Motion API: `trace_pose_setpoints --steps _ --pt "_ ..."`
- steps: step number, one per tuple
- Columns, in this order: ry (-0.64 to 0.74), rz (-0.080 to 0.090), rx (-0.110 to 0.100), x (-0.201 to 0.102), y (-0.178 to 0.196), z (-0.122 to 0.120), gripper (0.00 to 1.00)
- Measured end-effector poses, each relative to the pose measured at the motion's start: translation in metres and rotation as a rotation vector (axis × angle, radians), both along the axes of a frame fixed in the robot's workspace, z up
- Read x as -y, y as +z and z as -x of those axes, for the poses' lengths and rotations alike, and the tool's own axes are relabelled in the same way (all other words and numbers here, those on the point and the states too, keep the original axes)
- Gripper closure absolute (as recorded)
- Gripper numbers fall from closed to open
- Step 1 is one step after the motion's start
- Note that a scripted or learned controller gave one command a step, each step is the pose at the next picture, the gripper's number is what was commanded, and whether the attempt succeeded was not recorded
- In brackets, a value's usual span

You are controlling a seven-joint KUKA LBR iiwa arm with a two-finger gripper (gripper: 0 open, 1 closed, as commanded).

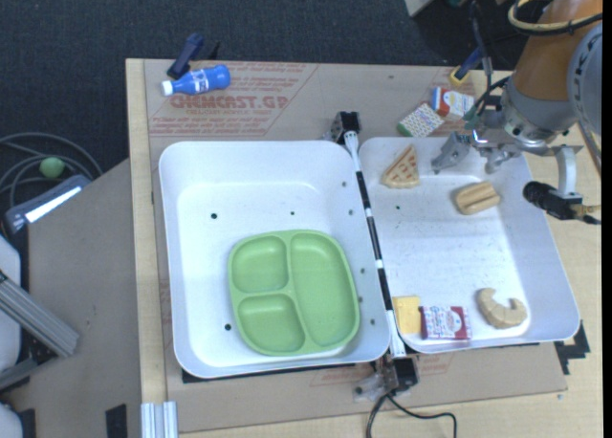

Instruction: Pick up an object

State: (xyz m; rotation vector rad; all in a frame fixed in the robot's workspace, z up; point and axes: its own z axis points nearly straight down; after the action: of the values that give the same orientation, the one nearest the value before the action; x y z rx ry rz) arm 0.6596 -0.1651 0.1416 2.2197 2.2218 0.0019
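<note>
Gripper [469, 151]: open, holding nothing, over the top of the right bin [535, 264].
Waffle [402, 168]: just left of it.
Bread roll [476, 198]: just below it.
Green plate [292, 291]: left bin [191, 187].

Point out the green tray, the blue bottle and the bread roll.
green tray [293, 291]: camera view, central divider ridge.
blue bottle [201, 80]: camera view, middle of its body.
bread roll [476, 198]: camera view, top of its crust.
</note>
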Motion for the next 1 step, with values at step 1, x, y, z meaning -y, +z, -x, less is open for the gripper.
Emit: trace_pose_setpoints --steps 1 --pt "-0.001 0.002 -0.002 -0.0561 -0.0456 -0.0070 0.00"
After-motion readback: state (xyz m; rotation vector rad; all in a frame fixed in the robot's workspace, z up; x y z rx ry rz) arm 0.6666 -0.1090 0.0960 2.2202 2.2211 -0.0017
